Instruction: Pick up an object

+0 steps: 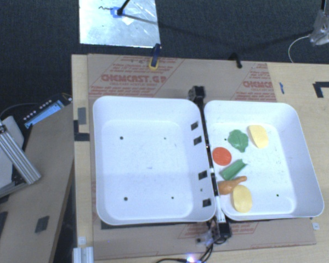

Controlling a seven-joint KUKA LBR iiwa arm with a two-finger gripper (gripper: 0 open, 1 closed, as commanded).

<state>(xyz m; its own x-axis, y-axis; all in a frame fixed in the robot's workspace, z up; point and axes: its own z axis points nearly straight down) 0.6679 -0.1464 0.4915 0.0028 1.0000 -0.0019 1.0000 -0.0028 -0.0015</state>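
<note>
Dark carpet surrounds a wooden bench (170, 73) bearing two shallow white bins, the left bin (148, 160) and the right bin (293, 158), side by side. All objects lie in the right bin near its left wall: a green leaf shape (238, 140), pale yellow piece (257, 136), red disc (222, 156), green pod (232, 169), orange carrot (230, 186) and yellow oval (242, 198). The claw's state cannot be told.

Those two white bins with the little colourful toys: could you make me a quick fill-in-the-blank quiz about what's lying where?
1. All the toy pieces lie in the ___ bin.
2. The round flat piece near the divider is coloured ___.
3. The number of yellow pieces is ___.
4. The orange carrot-like piece touches the ___ yellow piece.

Missing words: right; red; two; lower
</note>
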